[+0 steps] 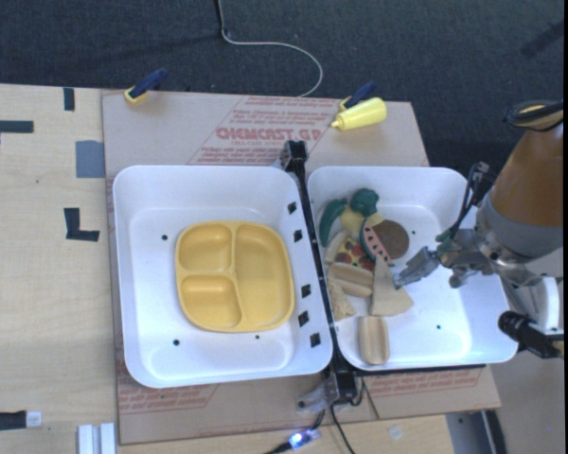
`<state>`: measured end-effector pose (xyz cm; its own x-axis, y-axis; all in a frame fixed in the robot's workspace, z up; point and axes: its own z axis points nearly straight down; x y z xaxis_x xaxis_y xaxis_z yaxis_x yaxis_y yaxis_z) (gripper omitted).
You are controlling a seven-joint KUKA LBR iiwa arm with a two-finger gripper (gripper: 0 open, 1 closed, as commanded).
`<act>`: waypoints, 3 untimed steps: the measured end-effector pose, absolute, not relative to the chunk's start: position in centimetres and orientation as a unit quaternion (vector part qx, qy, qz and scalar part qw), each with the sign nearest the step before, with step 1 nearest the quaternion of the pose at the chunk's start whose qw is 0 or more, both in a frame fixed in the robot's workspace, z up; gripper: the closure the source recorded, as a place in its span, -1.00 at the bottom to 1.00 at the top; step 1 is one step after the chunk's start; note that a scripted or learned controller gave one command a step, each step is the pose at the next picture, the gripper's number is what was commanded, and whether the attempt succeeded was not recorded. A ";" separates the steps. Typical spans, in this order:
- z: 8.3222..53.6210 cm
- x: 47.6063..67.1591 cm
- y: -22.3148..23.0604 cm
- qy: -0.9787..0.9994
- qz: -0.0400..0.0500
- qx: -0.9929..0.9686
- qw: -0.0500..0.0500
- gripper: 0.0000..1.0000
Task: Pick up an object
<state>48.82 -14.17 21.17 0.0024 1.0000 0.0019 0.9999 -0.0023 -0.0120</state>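
Several toy food pieces lie piled along the left side of the right bin (454,343). Among them are a green leafy piece (346,211), a brown round piece (391,240), a pale wedge (390,299) and a tan bun (373,339) near the front wall. My gripper (415,269) reaches in from the right and hangs low over the bin, just right of the brown piece and above the wedge. Nothing shows held in it.
The left bin (137,206) holds a yellow divided plate (235,275). A black divider clip (293,154) sits between the bins. A yellow clamp (362,114) and a blue-yellow clamp (145,85) grip the cardboard's far edge. The grey arm (525,206) occupies the right bin's right side.
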 end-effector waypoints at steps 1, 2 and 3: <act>21.7 49.0 -14.1 -0.707 0.001 -0.707 0.001 -1.00; 15.9 48.6 -13.1 -0.708 0.002 -0.707 0.004 -1.00; 9.6 47.9 -13.2 -0.707 0.002 -0.707 0.004 -1.00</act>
<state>47.86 -13.16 9.56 -0.0002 1.0000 0.0023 1.0000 0.0002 -0.0089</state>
